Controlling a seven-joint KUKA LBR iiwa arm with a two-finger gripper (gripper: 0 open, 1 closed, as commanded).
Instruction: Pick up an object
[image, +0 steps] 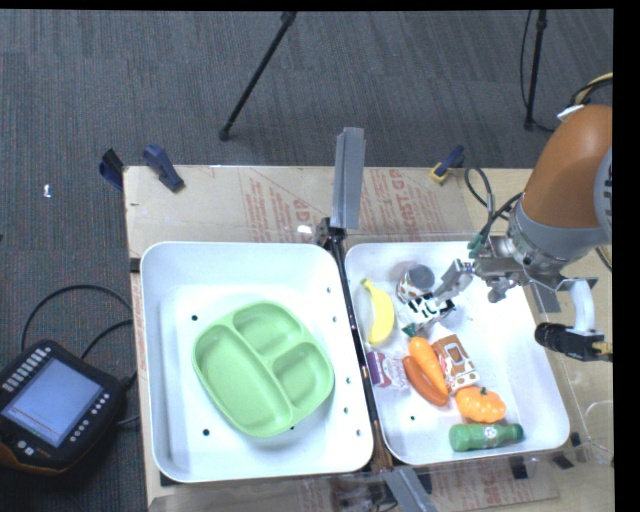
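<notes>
Now | banana (379, 312): upright in view, stem toward far rim | pincer (432, 303): state unclear

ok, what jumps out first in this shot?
The green divided plate lying alone in the left bin. Then the right bin, crowded with toy food: a banana, a carrot, a green bottle. The gripper hangs over that bin's upper middle, beside the banana.
</notes>
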